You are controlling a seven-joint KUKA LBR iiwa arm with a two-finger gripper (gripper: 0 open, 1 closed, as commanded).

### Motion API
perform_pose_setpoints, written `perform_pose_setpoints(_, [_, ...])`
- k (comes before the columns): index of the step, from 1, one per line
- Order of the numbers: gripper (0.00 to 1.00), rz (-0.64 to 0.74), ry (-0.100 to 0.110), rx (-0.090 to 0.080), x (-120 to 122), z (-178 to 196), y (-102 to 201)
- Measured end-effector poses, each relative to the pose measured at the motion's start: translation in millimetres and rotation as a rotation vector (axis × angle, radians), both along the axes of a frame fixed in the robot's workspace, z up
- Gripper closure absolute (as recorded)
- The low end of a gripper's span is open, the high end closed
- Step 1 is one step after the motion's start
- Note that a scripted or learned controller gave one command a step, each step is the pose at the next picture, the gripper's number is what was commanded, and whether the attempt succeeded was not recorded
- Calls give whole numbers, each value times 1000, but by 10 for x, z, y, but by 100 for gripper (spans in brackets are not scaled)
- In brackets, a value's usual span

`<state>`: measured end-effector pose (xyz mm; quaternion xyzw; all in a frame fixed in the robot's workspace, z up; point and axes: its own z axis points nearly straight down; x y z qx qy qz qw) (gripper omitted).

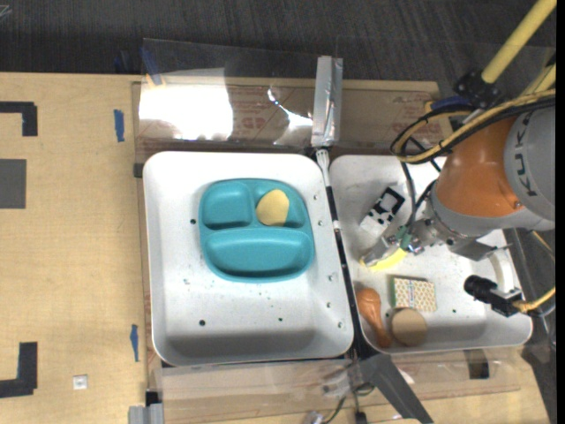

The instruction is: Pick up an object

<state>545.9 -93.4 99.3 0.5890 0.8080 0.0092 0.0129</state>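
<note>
My gripper (pixel 388 251) is low in the right bin (pixel 516 329), near its left wall, under the orange band of the arm (pixel 477 184). A small yellow object (pixel 392 255) lies right at the gripper's tip; whether it is held I cannot tell. Just in front of the gripper lies a speckled square pad (pixel 413 292). A tan round object (pixel 409 325) and an orange object (pixel 369 306) sit beside it at the bin's front left. A small black-and-white piece (pixel 384 205) shows behind the gripper.
The left bin (pixel 177 307) bears a teal divided plate (pixel 256 250) with a yellow lemon-like object (pixel 273 207) in its back right compartment. A black cable end (pixel 490 291) and yellow cables (pixel 424 131) hang by the arm. A metal divider (pixel 326 104) stands behind the bins.
</note>
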Motion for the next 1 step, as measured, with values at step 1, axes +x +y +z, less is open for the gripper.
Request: perform_pose_setpoints(1, [100,1,-16,-4,48,135,-3])
